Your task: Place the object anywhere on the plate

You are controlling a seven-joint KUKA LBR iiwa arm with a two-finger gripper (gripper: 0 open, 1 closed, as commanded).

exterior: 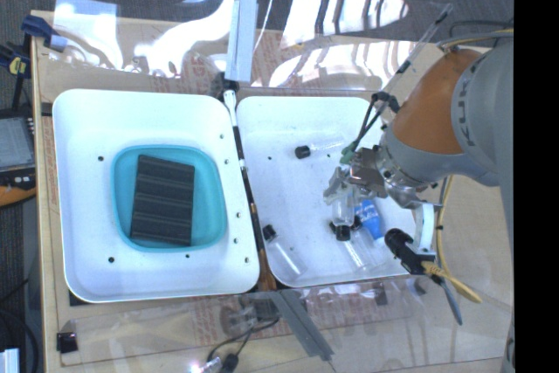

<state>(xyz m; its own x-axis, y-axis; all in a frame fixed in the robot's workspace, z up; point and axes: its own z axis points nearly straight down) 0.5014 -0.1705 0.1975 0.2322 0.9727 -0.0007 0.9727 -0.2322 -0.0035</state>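
Nearest you, at the front of the right bin (306,113), the gripper (346,221) hangs low over the floor; you cannot tell how it is set. A small blue object (370,217) lies just beside it. A little black piece (302,152) sits farther back in that bin. In the left bin (79,188), the light-blue plate (122,166) carries a dark ribbed block (163,199).

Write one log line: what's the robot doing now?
gripper: low in right white bin | dark ridged block: lying on blue plate, left white bin
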